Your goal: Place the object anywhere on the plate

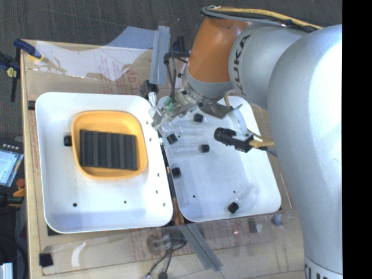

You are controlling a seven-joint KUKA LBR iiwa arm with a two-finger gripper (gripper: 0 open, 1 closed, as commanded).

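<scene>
Pick-up stage, I judge — the gripper (165, 114) hangs just right of the yellow plate (108, 143), its grip impossible to tell — next, grasp a small black object (172, 138).

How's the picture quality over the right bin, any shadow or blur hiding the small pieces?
Camera view: the arm looms large and soft-focused, casting shade on the right bin; the tool area looks cluttered and blurry; small black pieces read clearly; the yellow plate is evenly lit.
</scene>
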